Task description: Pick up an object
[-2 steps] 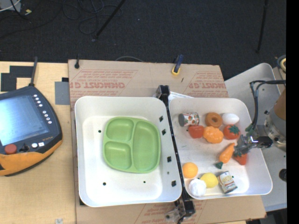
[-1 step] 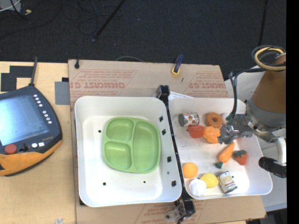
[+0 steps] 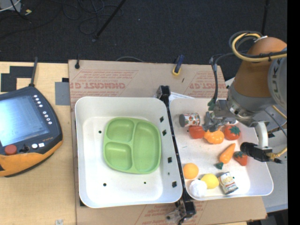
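Note:
The right bin (image 3: 262, 184) holds several toy foods. A small can (image 3: 191, 120) lies at its far left, with a red tomato (image 3: 196, 132) just in front of it. An orange squash-like piece (image 3: 214, 137) and a second red tomato (image 3: 231, 132) sit beside them. Toward the front lie a carrot (image 3: 226, 153), a strawberry (image 3: 241, 158), an orange (image 3: 190, 170), a lemon (image 3: 210, 181), a white ball (image 3: 198, 188) and a small labelled tin (image 3: 228, 183). My gripper (image 3: 214, 123) hangs low over the orange piece, between the two tomatoes.
The left bin (image 3: 89, 177) holds a green divided plate (image 3: 132, 145). A teach pendant (image 3: 26, 125) lies on the bench at far left. A black divider (image 3: 171, 149) separates the bins. The arm's grey and orange body (image 3: 255, 78) covers the right bin's far right corner.

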`<state>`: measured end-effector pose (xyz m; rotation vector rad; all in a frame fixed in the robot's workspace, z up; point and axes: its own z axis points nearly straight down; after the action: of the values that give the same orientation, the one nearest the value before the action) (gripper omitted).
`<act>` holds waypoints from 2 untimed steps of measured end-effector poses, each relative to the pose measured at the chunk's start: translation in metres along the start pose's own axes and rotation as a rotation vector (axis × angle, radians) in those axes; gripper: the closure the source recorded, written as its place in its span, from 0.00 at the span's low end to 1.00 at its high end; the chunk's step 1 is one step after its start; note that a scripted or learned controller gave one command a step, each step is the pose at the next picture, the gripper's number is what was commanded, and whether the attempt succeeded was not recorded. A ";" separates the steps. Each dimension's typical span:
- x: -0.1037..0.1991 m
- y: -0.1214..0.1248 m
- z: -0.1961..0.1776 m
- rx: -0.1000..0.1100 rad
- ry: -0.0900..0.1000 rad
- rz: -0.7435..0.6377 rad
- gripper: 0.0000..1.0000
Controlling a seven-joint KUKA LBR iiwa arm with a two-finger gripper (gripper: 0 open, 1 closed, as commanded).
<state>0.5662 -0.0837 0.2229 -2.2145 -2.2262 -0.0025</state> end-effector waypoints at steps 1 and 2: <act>0.024 0.032 0.006 0.001 -0.001 0.003 1.00; 0.023 0.021 -0.006 0.003 -0.001 0.008 1.00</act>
<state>0.5869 -0.0606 0.2291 -2.2217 -2.2168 0.0025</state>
